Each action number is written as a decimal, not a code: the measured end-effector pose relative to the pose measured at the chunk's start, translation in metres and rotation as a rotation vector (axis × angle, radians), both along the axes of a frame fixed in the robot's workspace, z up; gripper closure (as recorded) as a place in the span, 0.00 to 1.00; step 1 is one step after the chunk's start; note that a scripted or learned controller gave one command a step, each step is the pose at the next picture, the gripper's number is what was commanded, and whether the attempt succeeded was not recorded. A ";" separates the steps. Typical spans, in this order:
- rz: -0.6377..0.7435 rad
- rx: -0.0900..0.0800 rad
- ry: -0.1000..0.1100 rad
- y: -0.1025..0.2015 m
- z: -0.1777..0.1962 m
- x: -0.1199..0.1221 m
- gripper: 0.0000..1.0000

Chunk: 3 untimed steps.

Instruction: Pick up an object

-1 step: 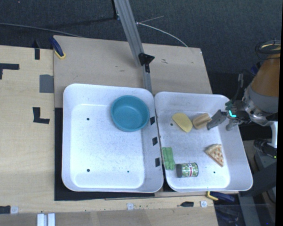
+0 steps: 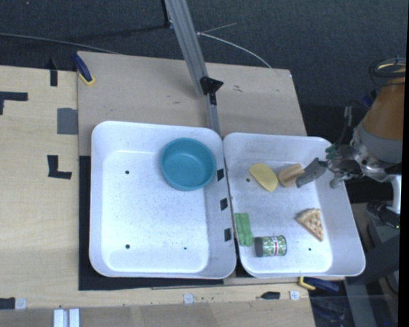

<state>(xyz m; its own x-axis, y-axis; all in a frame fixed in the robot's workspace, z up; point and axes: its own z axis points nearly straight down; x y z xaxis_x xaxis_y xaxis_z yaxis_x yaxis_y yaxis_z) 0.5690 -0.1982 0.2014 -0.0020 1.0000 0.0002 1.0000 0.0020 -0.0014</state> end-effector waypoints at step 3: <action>0.001 0.000 0.002 0.012 -0.095 -0.005 1.00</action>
